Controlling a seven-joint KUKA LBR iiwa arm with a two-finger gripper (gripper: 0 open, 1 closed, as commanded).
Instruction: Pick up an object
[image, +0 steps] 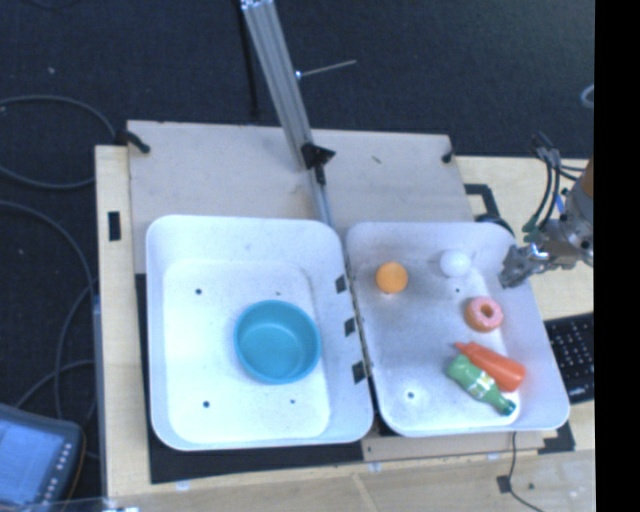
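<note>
The gripper (520, 264) sits out at the right bin's (420, 250) far right corner, just over the rim, with nothing between its fingers; how wide they stand, I can't tell from here. The orange-banded wrist is cut off at the view's right edge, cables looping above it.

Inside that right bin, five things. An orange ball (391, 278) lies near the far left corner, close to the divide between the bins. A white ball (455, 263) sits along the far edge, just beside the gripper but not touching it. A pink ring (484, 314) lies near the right edge, about midway down. Towards the near right corner, a toy carrot (492, 365) lies tilted, and a green bottle (480, 385) rests right against it on the near side.

Over in the left bin (180, 300), a blue bowl (277, 341) stands upright, a little toward the near edge of the middle.

A metal pole (285, 90) slants across the bench's far edge.
</note>
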